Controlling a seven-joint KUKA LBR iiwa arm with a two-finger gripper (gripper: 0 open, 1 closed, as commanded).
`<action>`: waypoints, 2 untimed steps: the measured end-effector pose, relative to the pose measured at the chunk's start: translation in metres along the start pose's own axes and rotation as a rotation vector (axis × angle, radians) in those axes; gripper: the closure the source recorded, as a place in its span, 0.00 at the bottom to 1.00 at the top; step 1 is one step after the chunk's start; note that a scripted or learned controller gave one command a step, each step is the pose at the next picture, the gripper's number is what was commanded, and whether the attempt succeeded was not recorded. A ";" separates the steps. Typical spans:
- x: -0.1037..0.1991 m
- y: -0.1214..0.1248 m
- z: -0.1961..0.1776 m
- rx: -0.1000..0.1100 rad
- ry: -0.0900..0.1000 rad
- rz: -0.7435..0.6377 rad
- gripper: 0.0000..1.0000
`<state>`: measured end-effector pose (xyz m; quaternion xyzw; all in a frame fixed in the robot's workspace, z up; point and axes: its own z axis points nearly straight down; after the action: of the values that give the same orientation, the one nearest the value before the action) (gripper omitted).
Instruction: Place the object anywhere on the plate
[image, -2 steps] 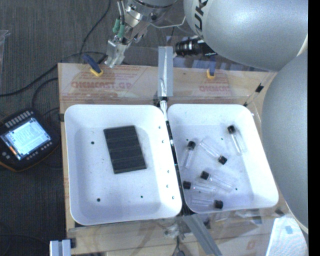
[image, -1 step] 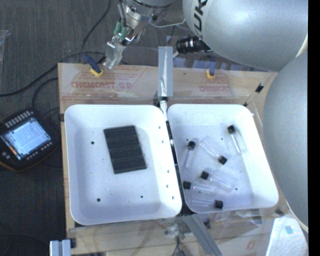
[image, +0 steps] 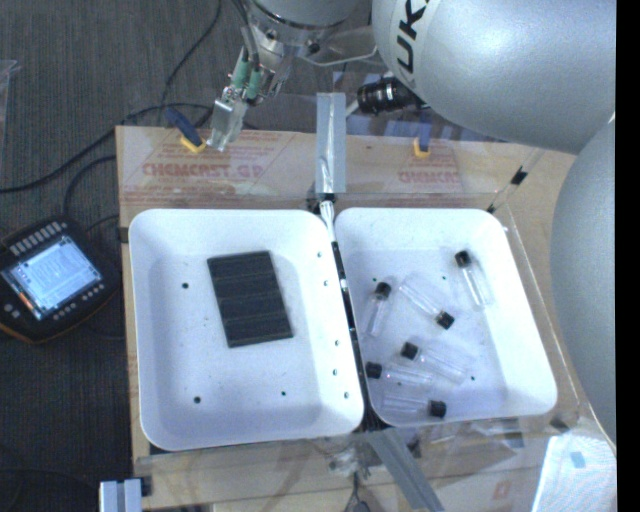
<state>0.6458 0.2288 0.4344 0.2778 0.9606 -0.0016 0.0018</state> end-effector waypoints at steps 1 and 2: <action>-0.006 0.008 0.000 -0.002 -0.001 -0.260 1.00; -0.010 0.011 0.000 -0.005 0.000 -0.544 1.00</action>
<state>0.6604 0.2325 0.4345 0.0095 1.0000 0.0003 0.0021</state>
